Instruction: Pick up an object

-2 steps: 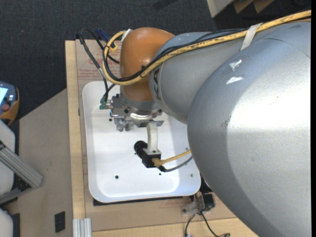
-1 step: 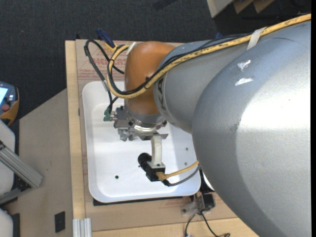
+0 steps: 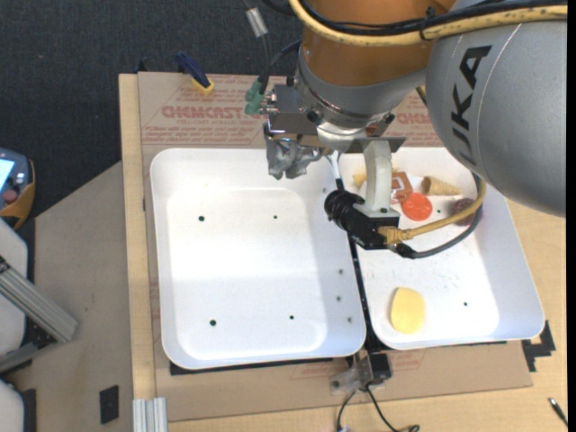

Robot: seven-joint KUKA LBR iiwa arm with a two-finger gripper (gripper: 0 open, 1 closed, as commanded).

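Note:
My gripper [image 3: 289,161] hangs over the far edge of the left bin [image 3: 180,241], near the wall between the two bins. Nothing shows beneath it but white bin floor. In the right bin [image 3: 504,277] a yellow oval piece [image 3: 407,310] lies near the front. An orange-red round thing [image 3: 416,207], a tan cone-shaped thing [image 3: 441,185] and a small brown and white piece [image 3: 401,185] lie at the back, partly hidden by the arm. The large grey and orange arm covers the far part of the right bin.
Both bins rest on a cardboard sheet [image 3: 216,112] with red print. A blue and yellow clamp [image 3: 194,71] sits at the sheet's far edge. A brownish thing [image 3: 463,207] lies by the yellow cable in the right bin.

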